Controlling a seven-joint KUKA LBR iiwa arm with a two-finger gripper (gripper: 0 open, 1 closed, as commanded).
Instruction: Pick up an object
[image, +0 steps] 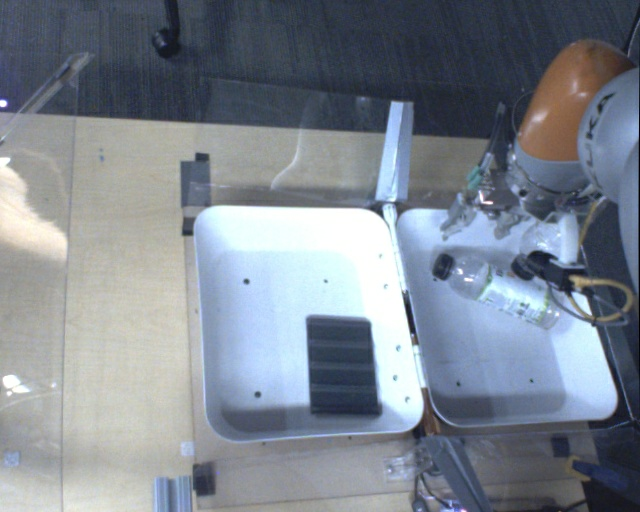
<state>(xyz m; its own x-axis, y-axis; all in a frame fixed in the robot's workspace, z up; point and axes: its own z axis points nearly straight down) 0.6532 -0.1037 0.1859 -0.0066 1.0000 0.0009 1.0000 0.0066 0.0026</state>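
A clear plastic bottle with a black cap lies on its side in the right bin, cap pointing left. My gripper hangs over the far part of that bin, just beyond the bottle's capped end. Its two fingers are spread apart with nothing between them, so it is open. A black ribbed block lies flat in the left bin, toward its near right side.
The grey arm with its orange band comes in from the upper right over the right bin's far corner. A black cable loops near the bottle's right end. A metal divider post stands behind the bins.
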